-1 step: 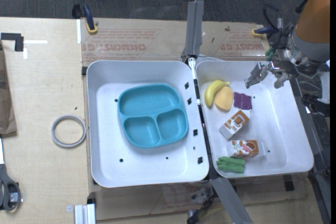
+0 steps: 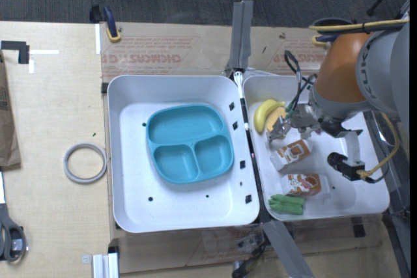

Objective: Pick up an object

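In the right bin, the claw sits low at about nine o'clock from the arm's wrist, just beside the banana and above a small carton. Whether it is open or closed cannot be told. Nothing is seen held. A packet and green item lie toward six o'clock. Pickup appears not yet done.

A single fixed camera is looking down at a slant from above the bench, taking in both white bins side by side, with the arm entering from the right.
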`<state>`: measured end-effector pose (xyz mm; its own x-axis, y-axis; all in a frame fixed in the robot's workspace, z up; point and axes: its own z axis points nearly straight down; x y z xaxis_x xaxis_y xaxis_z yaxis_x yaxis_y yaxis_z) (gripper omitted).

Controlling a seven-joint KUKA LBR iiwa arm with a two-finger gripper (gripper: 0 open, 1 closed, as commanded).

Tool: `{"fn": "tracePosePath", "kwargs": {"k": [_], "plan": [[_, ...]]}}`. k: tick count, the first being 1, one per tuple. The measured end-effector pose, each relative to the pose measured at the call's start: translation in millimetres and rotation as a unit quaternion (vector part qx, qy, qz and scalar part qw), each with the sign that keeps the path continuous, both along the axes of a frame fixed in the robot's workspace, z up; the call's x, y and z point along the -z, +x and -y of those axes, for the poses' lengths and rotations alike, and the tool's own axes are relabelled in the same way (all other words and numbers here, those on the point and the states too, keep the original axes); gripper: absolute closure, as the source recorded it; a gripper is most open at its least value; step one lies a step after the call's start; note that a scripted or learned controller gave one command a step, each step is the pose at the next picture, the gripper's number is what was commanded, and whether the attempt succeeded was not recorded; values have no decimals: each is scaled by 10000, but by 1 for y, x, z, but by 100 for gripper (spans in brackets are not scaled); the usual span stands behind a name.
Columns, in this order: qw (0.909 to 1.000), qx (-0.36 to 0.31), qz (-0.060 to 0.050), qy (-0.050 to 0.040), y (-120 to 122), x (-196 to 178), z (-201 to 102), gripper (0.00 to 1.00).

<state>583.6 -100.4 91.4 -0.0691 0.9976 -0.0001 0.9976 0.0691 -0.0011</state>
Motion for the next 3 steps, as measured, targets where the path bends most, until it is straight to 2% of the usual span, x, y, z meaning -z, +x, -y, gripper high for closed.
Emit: {"fn": "tracePosePath", "kwargs": {"k": [1,2,3], "plan": [[9999,-153,4,-2,-11,-100,-34,0],[9930,-1173,114,-35,-61,-22,15,0],[9878,-1545,158,-63,-19,-17,12,0]]}}
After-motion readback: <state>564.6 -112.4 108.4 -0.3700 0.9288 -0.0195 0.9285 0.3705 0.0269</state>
